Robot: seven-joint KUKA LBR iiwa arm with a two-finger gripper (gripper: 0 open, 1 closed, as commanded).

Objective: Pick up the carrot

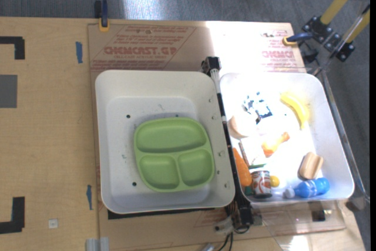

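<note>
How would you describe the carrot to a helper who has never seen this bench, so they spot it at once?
Look in the right bin. The carrot lies along its left wall, near the front, beside a small can. It is the long, tapered, deep-orange piece.

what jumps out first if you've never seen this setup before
The green divided plate catches the eye first, lying alone in the left white bin. Next comes the cluster of small items in the brightly lit right bin: a yellow banana near the top, an orange carrot along the left wall, and a blue bottle at the bottom edge.
</note>
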